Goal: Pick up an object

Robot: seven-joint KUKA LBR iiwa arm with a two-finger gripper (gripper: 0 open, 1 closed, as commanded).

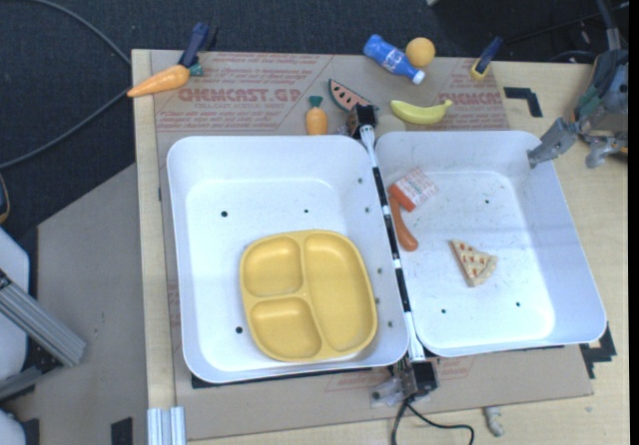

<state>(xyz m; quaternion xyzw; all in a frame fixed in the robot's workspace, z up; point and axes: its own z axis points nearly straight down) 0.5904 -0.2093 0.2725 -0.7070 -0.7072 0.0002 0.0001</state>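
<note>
Arm is sitting at the far right edge of the bench, gripper (565,141) hanging just over the top right corner of the right bin (559,263). Can't tell from here whether it's gripping or slack, too small and partly cut off. Nothing is showing between it and the bin rim.

Right bin is holding three things: an orange sausage-shaped piece (402,217) lying along the left wall, a small clear wrapper (416,186) touching its upper end, and a pizza-slice toy (472,261) sitting near the middle, well apart from the other two. All three are lying flat on the bin floor, well away from the gripper.

Left bin (200,233) is carrying a yellow three-compartment tray (307,293) in its lower half, slightly rotated.

Behind the bins, loose on the cardboard: a banana (420,111) just past the right bin's back rim, a blue bottle (391,58) with an orange ball (420,51) beside it, a watermelon slice (346,95), a small orange piece (317,119) next to it, and a carrot (159,82) at the far left corner.
</note>
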